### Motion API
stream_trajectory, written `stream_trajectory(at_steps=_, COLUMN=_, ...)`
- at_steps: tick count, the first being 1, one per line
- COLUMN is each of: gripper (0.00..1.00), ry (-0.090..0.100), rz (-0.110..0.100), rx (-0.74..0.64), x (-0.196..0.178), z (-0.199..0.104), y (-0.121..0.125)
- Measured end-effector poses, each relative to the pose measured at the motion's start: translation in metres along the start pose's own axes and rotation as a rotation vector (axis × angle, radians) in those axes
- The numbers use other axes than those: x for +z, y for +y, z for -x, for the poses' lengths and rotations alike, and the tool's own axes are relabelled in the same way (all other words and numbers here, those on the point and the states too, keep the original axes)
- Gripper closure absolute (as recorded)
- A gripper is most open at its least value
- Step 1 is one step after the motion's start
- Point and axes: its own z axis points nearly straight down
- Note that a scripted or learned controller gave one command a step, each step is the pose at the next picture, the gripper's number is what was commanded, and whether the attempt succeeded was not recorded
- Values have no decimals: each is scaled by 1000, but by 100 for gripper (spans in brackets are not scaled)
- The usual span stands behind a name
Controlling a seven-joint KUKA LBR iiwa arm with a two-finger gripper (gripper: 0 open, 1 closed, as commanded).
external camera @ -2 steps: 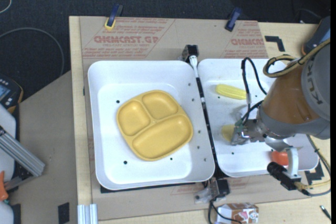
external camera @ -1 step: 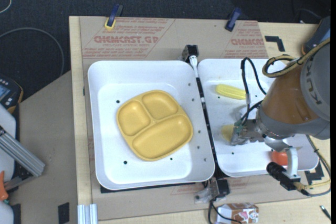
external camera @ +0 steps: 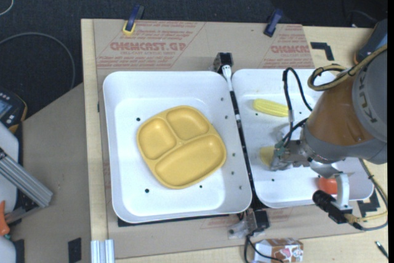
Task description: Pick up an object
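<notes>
Down in the right bin (external camera: 271, 194), a small yellow object (external camera: 267, 156) lies near that bin's left wall, and the gripper (external camera: 282, 156) sits just beside it, touching or nearly so, presumably lowered there to grasp it. Whether the fingers are spread or pinching it I cannot tell; the wrist hides them. A second piece, a yellow corn cob (external camera: 271, 108), rests toward the right bin's far end. Beyond the right bin's left wall, the left bin (external camera: 123, 194) holds one yellow divided plate (external camera: 181, 146). Count: two bins, one plate, two small yellow items, all on the desk (external camera: 92, 71).
</notes>
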Motion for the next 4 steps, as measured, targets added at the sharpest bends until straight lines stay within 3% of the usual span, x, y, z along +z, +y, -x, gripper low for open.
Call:
stream_trajectory(at_steps=2, gripper=100, ry=0, rz=0, rx=0, x=0, z=0, y=0)
stream_trajectory(at_steps=3, gripper=100, ry=3, rz=8, rx=-12, x=-105, z=-83, y=2)
stream_trajectory(at_steps=4, gripper=100, ry=2, rz=1, rx=-8, x=-132, z=-152, y=0)
